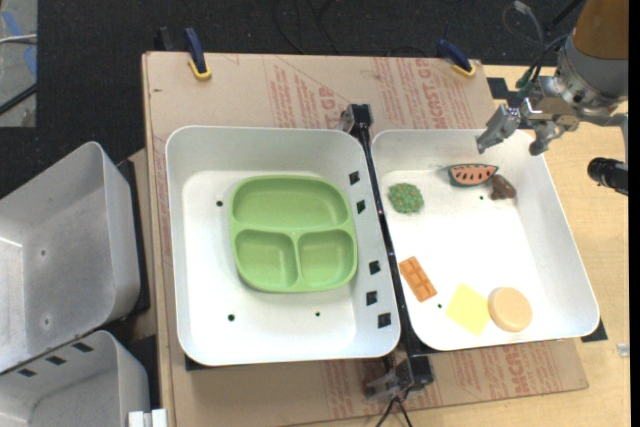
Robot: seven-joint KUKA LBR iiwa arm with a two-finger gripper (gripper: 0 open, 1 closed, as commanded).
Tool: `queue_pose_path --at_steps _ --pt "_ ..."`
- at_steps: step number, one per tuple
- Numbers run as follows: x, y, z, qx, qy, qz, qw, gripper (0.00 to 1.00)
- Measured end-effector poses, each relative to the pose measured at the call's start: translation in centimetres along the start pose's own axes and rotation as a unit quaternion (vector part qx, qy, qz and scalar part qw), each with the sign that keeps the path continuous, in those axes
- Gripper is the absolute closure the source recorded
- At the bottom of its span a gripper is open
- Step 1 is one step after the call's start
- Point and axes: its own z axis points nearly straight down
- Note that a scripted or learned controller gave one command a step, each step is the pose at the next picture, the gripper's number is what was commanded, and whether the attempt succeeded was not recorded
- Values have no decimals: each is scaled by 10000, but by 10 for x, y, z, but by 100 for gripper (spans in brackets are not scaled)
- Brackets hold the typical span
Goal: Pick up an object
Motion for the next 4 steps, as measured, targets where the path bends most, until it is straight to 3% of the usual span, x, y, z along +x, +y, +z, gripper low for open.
queue_pose_path --at_steps 1,4 --pt "0 2 -9 -68 -14 -13 10000 0" --pt "0 -7 160 -60 -10 2 10000 0"
